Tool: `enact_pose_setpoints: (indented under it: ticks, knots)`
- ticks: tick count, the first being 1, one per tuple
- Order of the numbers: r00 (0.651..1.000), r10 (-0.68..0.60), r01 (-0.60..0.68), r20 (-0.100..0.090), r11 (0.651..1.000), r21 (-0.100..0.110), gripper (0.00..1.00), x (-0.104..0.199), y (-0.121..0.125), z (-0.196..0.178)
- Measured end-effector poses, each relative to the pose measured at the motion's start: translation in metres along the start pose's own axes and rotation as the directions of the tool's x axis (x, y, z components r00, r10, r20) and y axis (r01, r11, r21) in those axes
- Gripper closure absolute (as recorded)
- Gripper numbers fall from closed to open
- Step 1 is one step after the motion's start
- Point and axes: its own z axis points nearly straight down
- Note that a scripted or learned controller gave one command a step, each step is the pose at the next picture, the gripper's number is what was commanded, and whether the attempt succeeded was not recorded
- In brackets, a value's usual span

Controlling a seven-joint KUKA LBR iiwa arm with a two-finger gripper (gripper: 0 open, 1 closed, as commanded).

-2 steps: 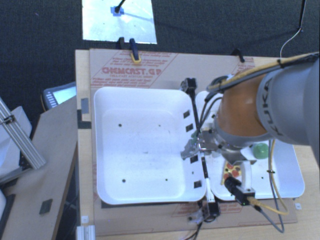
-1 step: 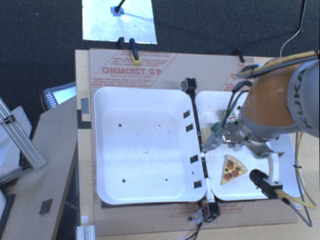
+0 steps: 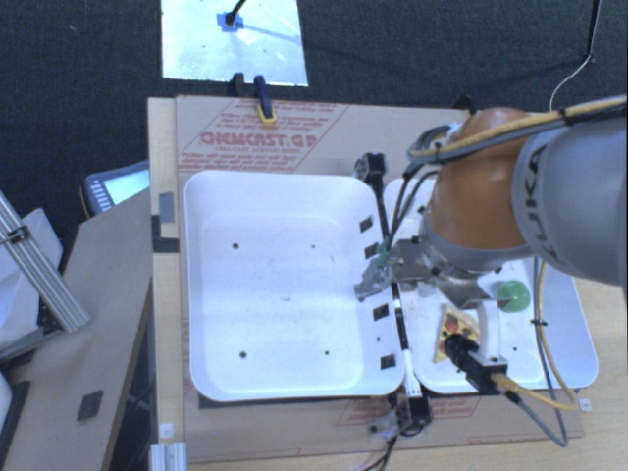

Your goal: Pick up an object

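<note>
Roughly, arm [image 3: 530, 194] over rt bin [image 3: 574, 361], yellow-red obj [image 3: 453, 320] at its tip, green ball [image 3: 511, 295] near, fingers open/shut can't tell.

Grey arm [image 3: 581, 209]; glossy orange band [image 3: 478, 189] above wrist; dark lettering [image 3: 536, 180] on casing.

Two shallow white bins, left bin [image 3: 275, 263] and right bin [image 3: 574, 346], sit side by side on a brown sheet [image 3: 260, 137] printed CHEMCAST, laid over the surface [image 3: 161, 155]. A yellow clamp [image 3: 265, 111] sits on the sheet's far edge. Beyond it, a bright metal plate [image 3: 235, 27] lies on dark carpet [image 3: 78, 67]. At the left are a slanted aluminium rail [image 3: 39, 273] and a small screen [image 3: 118, 186].
</note>
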Motion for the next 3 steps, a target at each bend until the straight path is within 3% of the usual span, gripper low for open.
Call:
enact_pose_setpoints:
  ticks: [1, 2, 3]
  knots:
    - [1.000, 0.003, -0.003, 0.000, 1.000, -0.002, 1.00, -0.003, 0.001, -0.010]
    - [1.000, 0.005, -0.005, 0.001, 1.000, -0.009, 1.00, -0.012, 0.001, -0.130]
    - [1.000, 0.001, -0.001, 0.000, 1.000, -0.002, 1.00, 0.040, 0.008, -0.142]
